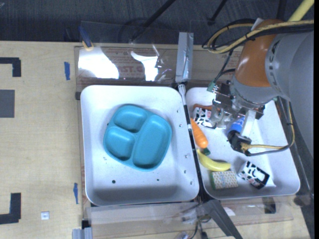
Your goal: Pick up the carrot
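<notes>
- The gripper [223, 117] hangs low over the upper middle of the right bin [279, 169], below the grey arm and its orange band; whether it is open or closed I cannot tell, and nothing shows in its grasp
- Just beside the gripper, toward the right bin's left wall, lies a small black-and-white patterned thing [201, 116], too small to name further
- The carrot [200, 135] lies in the right bin close along its left wall, about halfway down it, untouched by the tool
- The relation that counts: the carrot sits to the view's left of the gripper and a little nearer the bin's lower edge, so my guess is the tool must shift toward that wall and down the view
- The carrot's long axis runs nearly along the wall, its thin tip toward the bin's upper edge and its thick end leaning slightly inward; I judge a grasp across that axis fits best, with the wall leaving little room on one side
- A banana [213, 164] curves just below the carrot's thick end, near or touching it, so it could be caught by mistake
- In the right bin's lower part sit a green-speckled pad [224, 180] and a second black-and-white patterned thing [254, 175]
- The left bin [94, 173], beside the right bin's left wall, holds a blue divided plate [138, 136]
</notes>
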